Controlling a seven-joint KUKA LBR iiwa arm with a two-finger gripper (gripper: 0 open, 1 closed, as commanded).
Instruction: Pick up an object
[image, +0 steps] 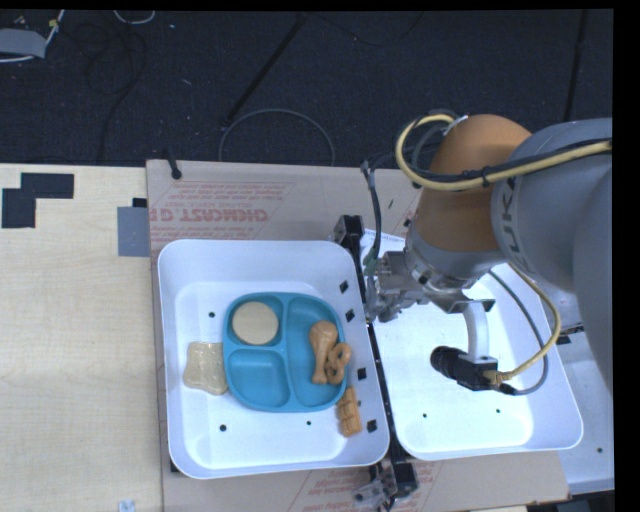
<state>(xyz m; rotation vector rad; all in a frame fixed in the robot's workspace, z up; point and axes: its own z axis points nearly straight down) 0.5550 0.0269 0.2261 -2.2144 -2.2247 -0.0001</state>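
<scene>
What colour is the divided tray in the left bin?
Blue; the divided tray shows clearly in the camera view.

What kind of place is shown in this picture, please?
Probably a robotics lab bench: a grey robot arm reaches over two white bins, and a blue tray of toy food sits in the left one.

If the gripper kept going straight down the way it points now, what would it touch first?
Probably the bare white floor of the right bin. The gripper hangs near that bin's left edge, close to the wall between the bins, so it might catch that; depth is unclear.
</scene>
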